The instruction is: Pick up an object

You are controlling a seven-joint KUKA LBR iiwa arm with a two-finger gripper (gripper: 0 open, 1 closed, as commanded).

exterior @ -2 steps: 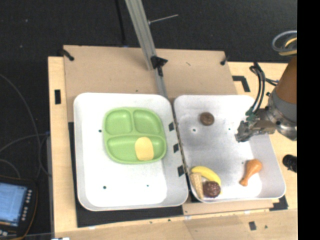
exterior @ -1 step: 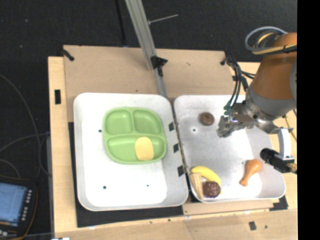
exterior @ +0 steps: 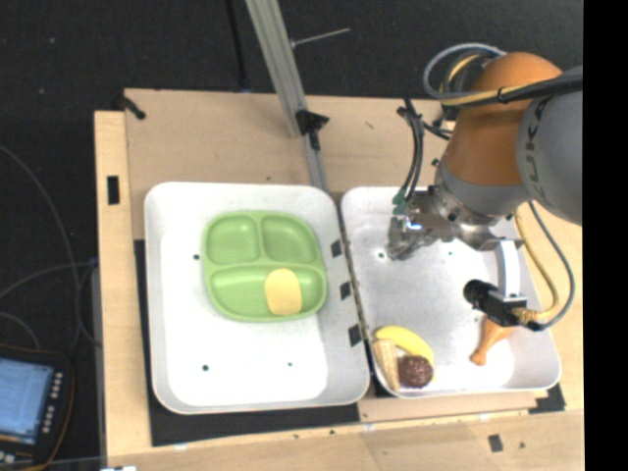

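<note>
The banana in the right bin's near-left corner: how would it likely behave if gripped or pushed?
The banana looks curved and smooth, so it may pivot or slip. It lies against a dark round object and the bin wall, probably hindering access.

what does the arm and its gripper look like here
The arm is grey with a bulbous orange band above the wrist. Dark cables loop over the band and run down its side. The gripper is small, metallic grey, with a green spot beside it.
</note>
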